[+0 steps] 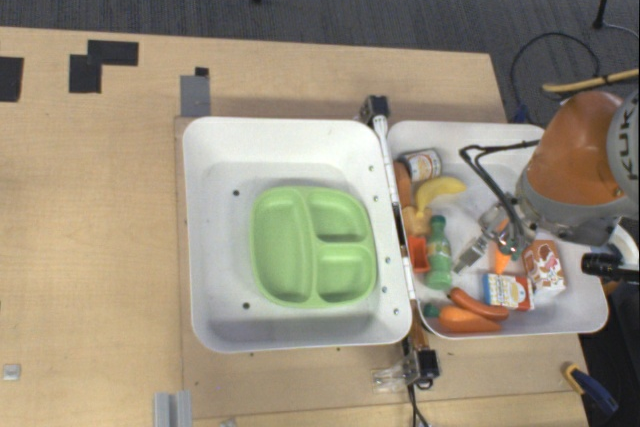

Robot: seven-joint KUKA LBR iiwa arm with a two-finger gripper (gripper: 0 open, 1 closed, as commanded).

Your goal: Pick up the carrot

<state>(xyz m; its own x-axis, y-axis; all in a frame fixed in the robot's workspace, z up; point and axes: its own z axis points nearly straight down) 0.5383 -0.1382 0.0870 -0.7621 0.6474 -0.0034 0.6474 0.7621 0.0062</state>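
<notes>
Carrot point(468, 320) wedged under sausage point(478, 303), milk carton point(506, 291) beside

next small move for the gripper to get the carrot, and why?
Probably shift the gripper toward the near-left corner of the right white bin, until it is above the orange tapered carrot. The carrot lies against the bin's near wall, beside a red sausage, apart from the gripper.
</notes>
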